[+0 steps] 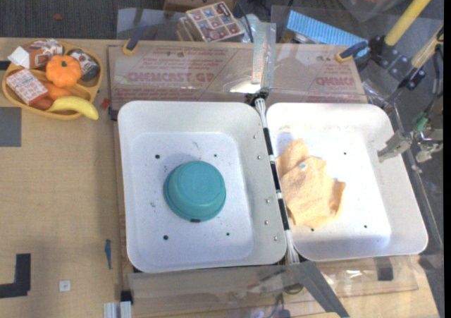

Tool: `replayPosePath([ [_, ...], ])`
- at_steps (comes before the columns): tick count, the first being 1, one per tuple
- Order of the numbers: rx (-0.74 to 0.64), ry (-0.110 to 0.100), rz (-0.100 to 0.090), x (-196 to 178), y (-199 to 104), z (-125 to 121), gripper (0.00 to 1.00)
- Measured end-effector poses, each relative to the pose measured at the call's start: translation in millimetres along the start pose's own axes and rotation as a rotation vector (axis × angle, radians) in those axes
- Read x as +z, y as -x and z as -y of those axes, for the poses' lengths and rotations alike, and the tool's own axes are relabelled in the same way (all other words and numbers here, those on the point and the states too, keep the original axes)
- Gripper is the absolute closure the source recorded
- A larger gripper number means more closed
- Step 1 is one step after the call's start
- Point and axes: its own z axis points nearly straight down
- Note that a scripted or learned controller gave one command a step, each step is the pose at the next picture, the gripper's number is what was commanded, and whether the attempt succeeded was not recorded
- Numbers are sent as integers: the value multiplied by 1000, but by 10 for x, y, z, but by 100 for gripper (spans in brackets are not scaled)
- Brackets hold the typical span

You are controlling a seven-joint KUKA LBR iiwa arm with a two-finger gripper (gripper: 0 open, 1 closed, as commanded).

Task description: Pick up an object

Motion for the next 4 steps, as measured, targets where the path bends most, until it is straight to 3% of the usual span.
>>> replayPosePath([
  [1,-107,0,0,1189,-400,34,0],
  [2,-293,7,2,1532,-735,7,0],
  [3,-375,10,5,1527,-1019,78,0],
  [4,-375,11,5,1527,-1019,79,0],
])
